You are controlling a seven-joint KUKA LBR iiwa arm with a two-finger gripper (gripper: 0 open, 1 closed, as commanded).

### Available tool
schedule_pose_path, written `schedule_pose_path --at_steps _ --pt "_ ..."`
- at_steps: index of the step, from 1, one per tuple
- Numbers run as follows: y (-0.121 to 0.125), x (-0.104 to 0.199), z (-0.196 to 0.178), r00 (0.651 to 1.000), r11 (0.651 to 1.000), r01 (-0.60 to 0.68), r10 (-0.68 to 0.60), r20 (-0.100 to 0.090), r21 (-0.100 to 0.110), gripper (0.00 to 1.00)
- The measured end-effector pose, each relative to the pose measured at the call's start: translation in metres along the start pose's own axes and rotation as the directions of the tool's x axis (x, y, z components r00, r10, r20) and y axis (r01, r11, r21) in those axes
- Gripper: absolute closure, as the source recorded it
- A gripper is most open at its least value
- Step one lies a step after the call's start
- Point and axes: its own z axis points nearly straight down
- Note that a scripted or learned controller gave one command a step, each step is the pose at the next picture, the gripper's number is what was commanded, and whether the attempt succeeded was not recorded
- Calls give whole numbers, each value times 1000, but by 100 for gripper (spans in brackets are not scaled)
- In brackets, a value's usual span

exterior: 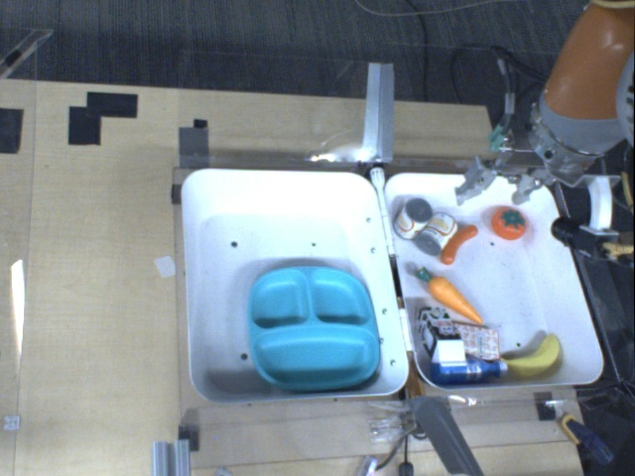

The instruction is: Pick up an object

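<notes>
My gripper [497,185] hangs over the far edge of the right bin [585,337], its two fingers spread apart with nothing between them. Just below it in the bin lie a red tomato [509,223], a tipped silver can [418,217] and a small orange sausage [456,243]. Nearer the front sit a carrot [454,298], a banana [533,357], a patterned packet [478,339] and a blue-and-white box [459,363].
The left bin [228,216] holds a blue divided tray [314,327] at its front. A metal post [379,112] stands at the back between the two bins. The arm's grey body and orange band [587,67] rise at the right.
</notes>
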Motion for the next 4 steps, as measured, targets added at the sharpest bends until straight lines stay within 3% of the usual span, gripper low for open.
schedule_pose_path --at_steps 1,2,3,4 --pt "-17 0 130 996 996 88 -88 -1 1 0" --pt "-12 -18 51 1000 1000 -20 20 0 -2 0" --pt "5 -12 144 1000 1000 6 -6 -1 -3 0" --pt "31 4 155 997 996 -72 72 -5 55 0"
